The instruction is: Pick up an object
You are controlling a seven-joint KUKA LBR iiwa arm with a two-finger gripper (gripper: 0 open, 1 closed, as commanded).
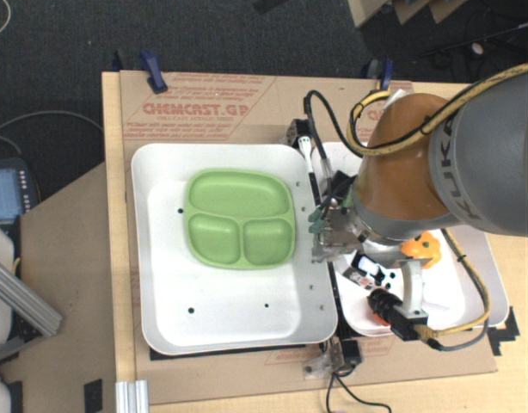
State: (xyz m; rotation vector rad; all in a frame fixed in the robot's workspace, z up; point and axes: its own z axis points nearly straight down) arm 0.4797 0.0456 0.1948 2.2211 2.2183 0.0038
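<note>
Since the arm (470,162) leaned in over the wall between the bin (161,256) that held the green plate (241,218) and the second bin (475,295), the pincer (327,233) sat low, just off the plate's right-hand edge as the camera saw it. The wrist housing covered the pincer from above. Whether it was wide, narrow or closed on anything could not be told, and nothing was seen held in it.

Two candidate objects were present. The green plate, a three-section dish, lay flat in its bin, clear of the bin walls. A small orange object (421,249) lay in the second bin, well to the right of the plate and beyond the pincer, partly screened by the arm. Both bins rested on the tabletop (204,110).

Step in hand, as judged: the approach phase of a grasp, with no pickup confirmed. The pincer stood nearer the plate's rim than the orange object, but the target could not be fixed.

Next move, as judged: the pincer needed to settle on one object, close across a part narrow enough to fit, such as the plate's raised rim, then lift straight up. A broad, flat plate offered little purchase, so a slip was a fair risk.
</note>
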